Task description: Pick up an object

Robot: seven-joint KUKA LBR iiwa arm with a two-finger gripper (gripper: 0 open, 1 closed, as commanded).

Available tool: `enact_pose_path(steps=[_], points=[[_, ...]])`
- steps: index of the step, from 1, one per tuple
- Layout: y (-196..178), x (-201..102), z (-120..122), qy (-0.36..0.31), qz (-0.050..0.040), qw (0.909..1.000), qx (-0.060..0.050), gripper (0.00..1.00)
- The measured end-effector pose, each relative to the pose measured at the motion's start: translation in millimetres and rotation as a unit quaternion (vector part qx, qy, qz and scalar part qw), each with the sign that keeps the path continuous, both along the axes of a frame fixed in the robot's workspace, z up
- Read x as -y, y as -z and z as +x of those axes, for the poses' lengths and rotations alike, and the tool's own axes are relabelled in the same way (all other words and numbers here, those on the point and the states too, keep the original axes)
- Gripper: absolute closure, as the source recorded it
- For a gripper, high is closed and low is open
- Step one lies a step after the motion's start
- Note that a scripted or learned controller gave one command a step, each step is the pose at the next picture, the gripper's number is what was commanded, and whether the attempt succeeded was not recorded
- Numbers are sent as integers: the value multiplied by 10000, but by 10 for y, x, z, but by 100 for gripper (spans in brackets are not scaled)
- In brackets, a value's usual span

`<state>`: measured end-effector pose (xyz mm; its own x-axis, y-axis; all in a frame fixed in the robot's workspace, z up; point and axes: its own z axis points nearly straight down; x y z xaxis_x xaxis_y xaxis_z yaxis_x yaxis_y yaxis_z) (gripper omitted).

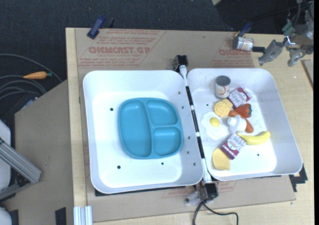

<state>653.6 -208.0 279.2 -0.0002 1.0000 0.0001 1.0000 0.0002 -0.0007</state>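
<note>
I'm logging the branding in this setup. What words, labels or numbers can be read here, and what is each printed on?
"CHEMCAST GP": red print on the brown paper-covered board behind the left white bin.
The same red print, behind the right white bin: too blurred to read.
Labels on the small tin can and the red-and-white packets: too small.

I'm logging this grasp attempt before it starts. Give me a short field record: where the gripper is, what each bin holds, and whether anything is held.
gripper: grey two-finger gripper at the upper right, beyond the right bin's far corner, over the bench
held: nothing seen between the fingers
left bin: blue three-compartment plastic tray
right bin: small metal can, yellow waffle, toy fried egg, yellow banana, yellow wedge, two red-and-white packets, all clustered toward the divider
task state: no object picked up yet
</note>
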Motion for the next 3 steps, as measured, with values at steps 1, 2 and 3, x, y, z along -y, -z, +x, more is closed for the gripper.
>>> enact_pose_path(steps=[1,2,3], points=[[921,155,120,1,5,10000,-17,0],[1929,74,146,-18,97,9999,-38,0],[1941,-433,133,-8,11,10000,-4,0]])
